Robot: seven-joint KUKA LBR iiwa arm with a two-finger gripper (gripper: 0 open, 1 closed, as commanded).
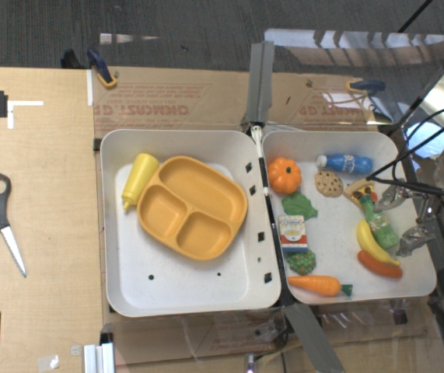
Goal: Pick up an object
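**Claw at the right bin's right edge, toys crowded below it**

Here, the claw point(408, 220) shows at the right edge of the right bin point(338, 144), above the toys near that wall; whether it is apart or together cannot be told, and nothing is visibly between its tips. Beneath it lie a banana point(369, 242), a green toy point(380, 225) and a red-orange piece point(377, 265), all packed close together. A blue bottle point(347, 163) with a white label lies near the bin's far edge; its print is too small to read. A cookie point(328, 183) sits just beside it. A small carton point(293, 234) carries red and blue printing, unreadable. An orange pumpkin point(284, 175) occupies the far left corner, a carrot point(317, 285) the near edge. Mirrored lettering on the cardboard point(167, 103) behind the bins cannot be made out for certain. The left bin point(128, 286) holds a yellow divided plate point(193, 206) and a yellow bottle point(138, 179), with open floor along its near edge. Scissors point(0, 216) lie on the worktop point(35, 301) at its left edge.
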